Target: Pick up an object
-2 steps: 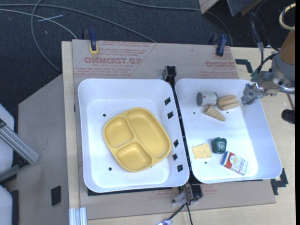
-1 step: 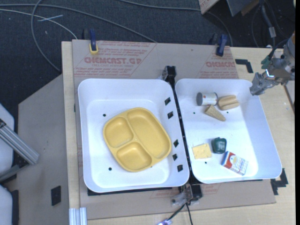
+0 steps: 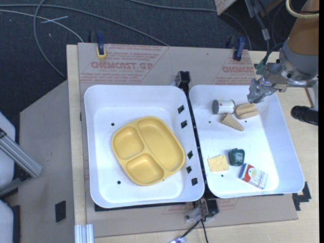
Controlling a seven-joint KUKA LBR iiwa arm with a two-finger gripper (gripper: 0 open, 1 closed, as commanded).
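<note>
The right bin point(image 3: 283, 135) holds several small items. A tan wooden block point(image 3: 246, 111) lies near its back, with a grey-and-white cylinder point(image 3: 223, 106) just left of it and a tan wedge point(image 3: 232, 121) in front. Toward the front lie a yellow square point(image 3: 218, 163), a dark green piece point(image 3: 236, 157) and a red-and-white packet point(image 3: 253, 176). My gripper point(image 3: 256, 93) hangs over the back of the right bin, just above and right of the tan block. Nothing shows between its fingers.
The left bin point(image 3: 96, 135) holds a yellow divided plate point(image 3: 147, 150). A black clip line point(image 3: 188, 130) runs between the two bins. Blue clamps point(image 3: 100, 44) hold the cardboard base at the back. Cables cross the dark floor at top left.
</note>
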